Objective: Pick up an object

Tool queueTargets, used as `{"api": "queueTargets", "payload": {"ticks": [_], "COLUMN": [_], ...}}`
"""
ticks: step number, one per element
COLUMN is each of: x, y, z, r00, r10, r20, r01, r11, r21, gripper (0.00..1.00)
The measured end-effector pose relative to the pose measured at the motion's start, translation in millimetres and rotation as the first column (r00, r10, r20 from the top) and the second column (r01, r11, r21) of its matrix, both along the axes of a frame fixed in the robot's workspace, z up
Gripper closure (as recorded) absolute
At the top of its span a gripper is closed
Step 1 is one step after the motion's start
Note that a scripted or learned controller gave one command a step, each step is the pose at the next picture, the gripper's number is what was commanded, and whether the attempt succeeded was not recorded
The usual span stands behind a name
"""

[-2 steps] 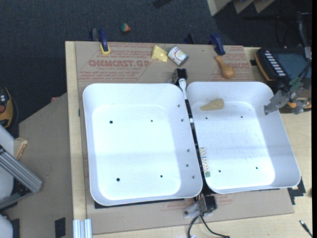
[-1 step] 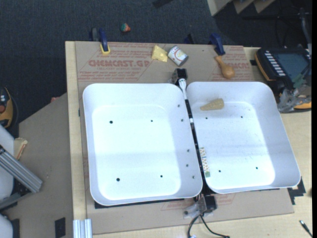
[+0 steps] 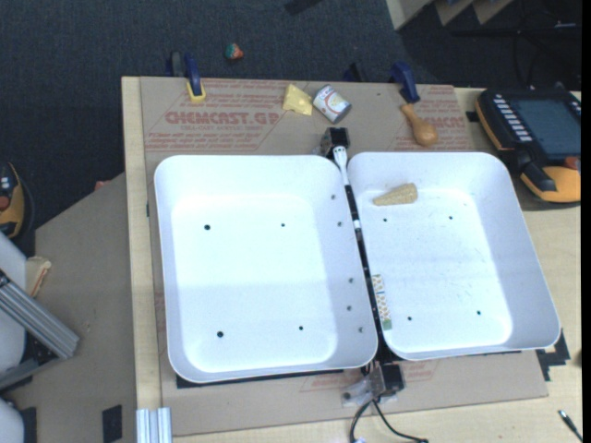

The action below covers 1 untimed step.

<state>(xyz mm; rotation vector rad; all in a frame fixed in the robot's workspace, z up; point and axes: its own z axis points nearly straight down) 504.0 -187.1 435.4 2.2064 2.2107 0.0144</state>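
Observation:
A tan, flat, bread-like piece (image 3: 395,195) lies in the right bin (image 3: 517,247) near its far left corner. The left bin (image 3: 175,275) sits beside it, the two rims meeting along the middle. Behind the bins on the brown board lie a yellow wedge (image 3: 297,101), a small white and grey box (image 3: 331,103) and a brown wooden-handled object (image 3: 419,126).
Blue clamps (image 3: 193,75) (image 3: 403,81) hold the board's far edge. A black and orange pendant (image 3: 540,137) rests at the right. A cable and connector (image 3: 380,386) lie at the front between the bins. A small coloured item (image 3: 235,52) sits on the dark floor.

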Motion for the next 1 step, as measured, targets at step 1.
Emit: {"api": "queueTargets", "payload": {"ticks": [1], "x": [-26.0], "y": [50.6], "z": [-69.0], "r00": [1.0], "r10": [0.002], "r20": [-0.026], "r01": [-0.002], "r11": [1.0], "r21": [0.009], "gripper": [1.0]}}
